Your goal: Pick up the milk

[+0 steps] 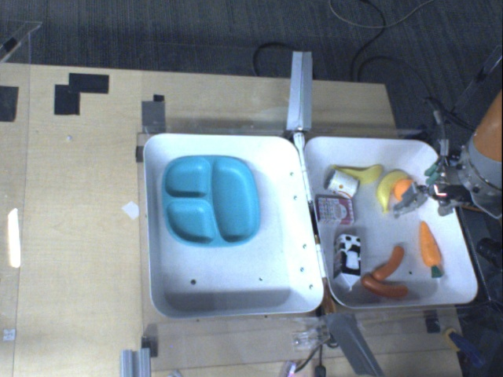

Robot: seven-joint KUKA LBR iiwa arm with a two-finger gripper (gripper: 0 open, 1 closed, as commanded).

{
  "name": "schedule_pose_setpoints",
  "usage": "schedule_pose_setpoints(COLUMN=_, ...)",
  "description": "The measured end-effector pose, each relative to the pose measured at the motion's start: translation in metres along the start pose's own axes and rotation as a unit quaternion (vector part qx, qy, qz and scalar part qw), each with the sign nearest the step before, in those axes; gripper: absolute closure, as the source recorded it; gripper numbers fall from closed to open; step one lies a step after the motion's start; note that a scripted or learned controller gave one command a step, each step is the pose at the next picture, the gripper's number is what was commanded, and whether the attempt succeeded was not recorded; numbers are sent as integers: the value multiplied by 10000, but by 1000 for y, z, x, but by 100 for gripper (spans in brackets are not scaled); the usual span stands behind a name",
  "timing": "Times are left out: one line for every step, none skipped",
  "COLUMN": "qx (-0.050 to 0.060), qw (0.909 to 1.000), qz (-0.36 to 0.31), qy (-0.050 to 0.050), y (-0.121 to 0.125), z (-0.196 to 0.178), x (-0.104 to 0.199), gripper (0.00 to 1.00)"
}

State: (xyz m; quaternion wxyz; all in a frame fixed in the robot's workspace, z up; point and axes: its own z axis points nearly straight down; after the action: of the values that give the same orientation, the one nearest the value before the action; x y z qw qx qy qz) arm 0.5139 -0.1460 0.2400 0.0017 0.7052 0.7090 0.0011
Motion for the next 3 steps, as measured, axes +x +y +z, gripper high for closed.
schedule_pose_setpoints(qx=12, qw=9995, qz=331, qy=5, y=44, z=56, x=84, gripper=0)
schedule_pose_setpoints(qx=-4, qw=10000, qz=61, qy=7, y=86, z=55, x=103, gripper=0)
schedule_pose_setpoints(qx=4, qw=9999, qz=-159, qy=9, y=26, z=55, x=144, gripper=0)
